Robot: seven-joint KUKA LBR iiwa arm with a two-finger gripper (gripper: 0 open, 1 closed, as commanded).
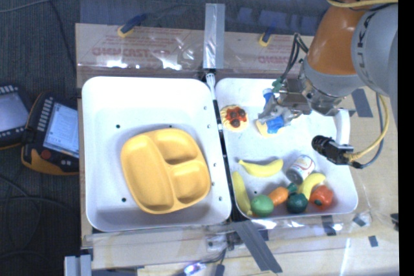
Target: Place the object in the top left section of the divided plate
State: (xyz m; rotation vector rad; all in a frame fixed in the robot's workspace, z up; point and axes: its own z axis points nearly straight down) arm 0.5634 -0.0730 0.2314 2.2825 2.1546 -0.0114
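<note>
1. Gripper (273, 110): over the far half of the right bin (346, 161). I read two blue fingertips (268, 97) standing apart, so the jaws are open, and I see nothing held between them.
2. Pale yellow piece (261, 128): just beside the jaws, on their nearer-finger side, lying on the bin floor. It looks to be touching the blue tip there, though I can't be sure at this resolution. It is the closest item to the jaws.
3. Small yellow item with red spots (233, 116): near the jaws, on their side toward the divider between the bins, apart from them.
4. Banana (262, 167): further off, toward the front of the bin from the jaws, lying flat.
5. Can (299, 168): beyond the banana's end, tilted on its side.
6. Front-edge cluster, well apart from the jaws: lemon (313, 183), red fruit (323, 197), dark green fruit (297, 203), orange piece (278, 195), lime (262, 205) and a long yellow piece (240, 189) along the divider wall.
7. Divided plate (143, 176): yellow, farthest from the jaws, across the divider in the left bin (103, 106), sitting flat toward the front of it.
</note>
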